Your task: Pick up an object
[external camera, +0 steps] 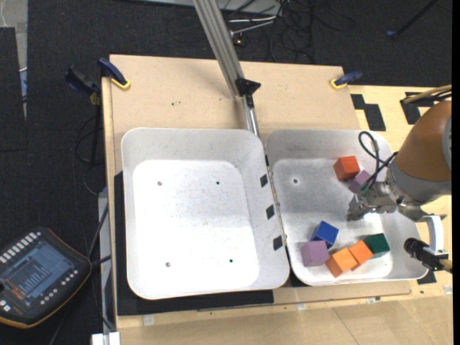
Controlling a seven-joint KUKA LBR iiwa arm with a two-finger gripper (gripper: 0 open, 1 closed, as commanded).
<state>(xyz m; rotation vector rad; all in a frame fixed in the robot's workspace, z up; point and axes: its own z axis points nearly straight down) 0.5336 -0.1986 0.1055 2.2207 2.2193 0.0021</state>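
Operator, your bench [215,85] was a pale tan board set on a dark floor, with two shallow white bins side by side on it: the left bin [190,210] and the right bin [302,192]. A yellow-and-blue clamp [115,74] gripped the board's far left corner, another clamp [345,79] held its far right corner, a metal pole [223,38] slanted in from above, and a teach pendant [36,275] lay on the floor at the near left.

You could not have read the pincer [359,208] well: it sat low in the right bin under the grey arm [424,157], which was cut off at the frame's edge, and whether it was released or clenched could not be told. A small purple piece [359,180] just above it was half hidden.

Relative to the pincer, an orange cube [346,167] lay just beyond it. Nearer the camera lay a blue cube [325,233], a purple cube [314,253], a second orange cube [343,259] and a green cube [375,246], clustered together.
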